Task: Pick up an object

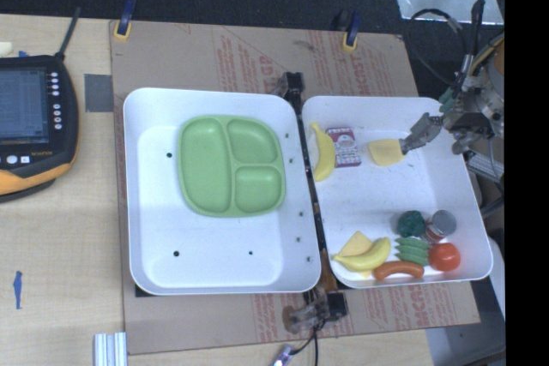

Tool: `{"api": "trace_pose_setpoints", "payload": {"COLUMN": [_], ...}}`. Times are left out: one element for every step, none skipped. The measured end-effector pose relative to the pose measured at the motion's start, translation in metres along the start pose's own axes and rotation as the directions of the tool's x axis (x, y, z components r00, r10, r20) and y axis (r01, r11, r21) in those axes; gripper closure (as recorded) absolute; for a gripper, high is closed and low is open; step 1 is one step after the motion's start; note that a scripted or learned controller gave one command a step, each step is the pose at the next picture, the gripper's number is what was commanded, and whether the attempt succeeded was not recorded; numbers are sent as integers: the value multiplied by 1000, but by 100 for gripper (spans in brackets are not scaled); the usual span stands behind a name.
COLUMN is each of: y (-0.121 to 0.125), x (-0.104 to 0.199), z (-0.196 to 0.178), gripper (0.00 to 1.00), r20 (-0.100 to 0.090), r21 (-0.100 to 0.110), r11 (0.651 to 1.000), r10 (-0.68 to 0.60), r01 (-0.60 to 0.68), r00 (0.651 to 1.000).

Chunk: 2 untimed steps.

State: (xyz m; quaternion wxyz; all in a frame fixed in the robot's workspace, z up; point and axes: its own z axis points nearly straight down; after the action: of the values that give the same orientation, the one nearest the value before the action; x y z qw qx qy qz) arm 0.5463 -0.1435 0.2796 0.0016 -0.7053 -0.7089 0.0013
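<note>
In the right shallow white bin (463,184) the middle floor is bare, so there is open room between two groups of things. Along the far part lie a yellow banana (323,152), a small red-and-white card packet (345,147) and a pale yellow block (385,153), with the pincer (419,133) just beside the block. The near corner is crowded with toy foods close together. In the left bin a green divided plate (230,165) takes the far half; the near floor is free.
</note>
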Motion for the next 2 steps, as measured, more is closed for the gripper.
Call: {"api": "trace_pose_setpoints", "payload": {"y": [-38,-52], "x": [-38,-30], "z": [90,182], "gripper": [0,0], "r20": [1,0], "r21": [0,1], "r11": [1000,1000], "r10": [0,-1], "r01": [0,1], "r00": [1000,1000]}}
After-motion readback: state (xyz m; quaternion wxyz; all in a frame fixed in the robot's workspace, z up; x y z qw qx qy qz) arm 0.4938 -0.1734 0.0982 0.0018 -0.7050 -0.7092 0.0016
